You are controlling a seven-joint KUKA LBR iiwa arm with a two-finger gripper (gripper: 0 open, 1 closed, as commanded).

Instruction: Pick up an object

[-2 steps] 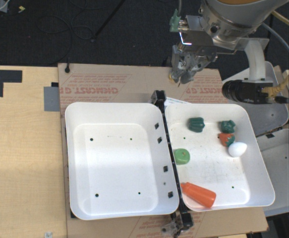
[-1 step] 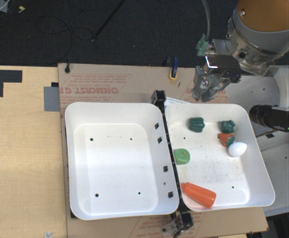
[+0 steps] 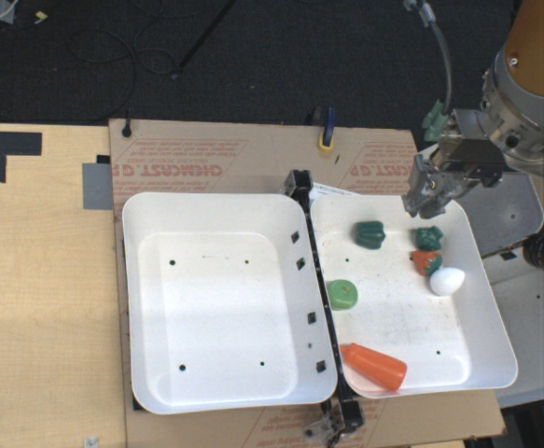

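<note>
We see the hand (image 3: 427, 202) hanging above the far right corner of the right bin (image 3: 495, 343), clear of the floor and carrying nothing; its fingers (image 3: 419, 197) point down with a gap between them, so we read it as released. The candidates for pickup all lie in that bin. A dark green pepper-like toy (image 3: 369, 234) sits near the far wall, a smaller dark green piece (image 3: 428, 238) lies just below the hand, and touching that piece is a small red-orange item (image 3: 425, 260) with a white ball (image 3: 447, 281) pressed against its other side. A flat green disc (image 3: 342, 294) rests near the black divider (image 3: 309, 278), and an orange carrot-shaped toy (image 3: 374, 365) lies by the near wall. The left bin (image 3: 150, 250) holds no candidates.

We judge the step in hand to be choosing a target and descending on it. The small green piece is nearest (a short drop from here), but its neighbours crowd it, so a finger could land on the red item or nudge the ball away. The pepper stands well apart from everything and offers a rounded body to close around; we would centre over it, keep the fingers wide, go down until they straddle its middle, then close and lift straight up. The disc looks too flat to grip easily.
</note>
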